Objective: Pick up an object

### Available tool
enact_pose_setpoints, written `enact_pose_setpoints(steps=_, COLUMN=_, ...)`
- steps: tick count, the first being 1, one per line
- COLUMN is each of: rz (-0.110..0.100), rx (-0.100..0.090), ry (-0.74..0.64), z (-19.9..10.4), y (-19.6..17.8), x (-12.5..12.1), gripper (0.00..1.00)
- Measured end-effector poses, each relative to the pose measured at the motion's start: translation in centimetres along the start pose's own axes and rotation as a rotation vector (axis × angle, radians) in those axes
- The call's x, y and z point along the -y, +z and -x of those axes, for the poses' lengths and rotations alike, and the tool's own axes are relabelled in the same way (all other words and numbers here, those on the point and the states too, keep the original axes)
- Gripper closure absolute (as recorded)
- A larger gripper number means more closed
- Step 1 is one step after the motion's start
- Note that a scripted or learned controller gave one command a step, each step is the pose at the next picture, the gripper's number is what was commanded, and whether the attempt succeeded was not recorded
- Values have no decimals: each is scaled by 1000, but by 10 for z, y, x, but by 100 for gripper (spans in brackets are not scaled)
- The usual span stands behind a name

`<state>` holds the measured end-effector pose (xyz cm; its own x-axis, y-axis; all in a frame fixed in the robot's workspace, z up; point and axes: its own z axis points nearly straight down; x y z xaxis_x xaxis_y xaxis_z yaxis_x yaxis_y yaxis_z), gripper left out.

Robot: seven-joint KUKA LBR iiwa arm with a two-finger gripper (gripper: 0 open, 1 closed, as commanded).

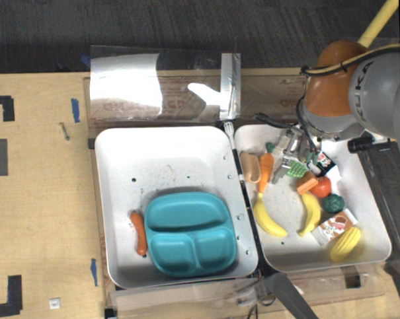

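This is a robotics lab test station, not a home or kitchen. A grey industrial arm (376,95) with an orange band reaches over a plywood worktop (37,209) marked with black fiducial corners and blue tape. Two shallow white bins (113,146) sit side by side, holding plastic toy food such as bananas (269,220) and a teal divided tray (189,234). Dark carpet (180,17) lies beyond.
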<state>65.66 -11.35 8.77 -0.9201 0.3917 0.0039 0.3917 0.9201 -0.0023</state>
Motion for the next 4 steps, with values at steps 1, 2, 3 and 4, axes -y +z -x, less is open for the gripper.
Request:
enact_pose_setpoints(steps=1, rz=4, rx=9, ry=75, z=-53, y=0, x=2, gripper=0)
enact_pose_setpoints(steps=2, rz=3, rx=10, ry=44, z=-104, y=0, x=58, gripper=0)
enact_pose_setpoints(steps=3, rz=7, rx=14, ry=76, z=-57, y=-1, x=11, gripper=0)
enact_pose_setpoints(steps=4, rz=8, rx=21, ry=73, z=-56, y=-13, x=9, gripper=100)
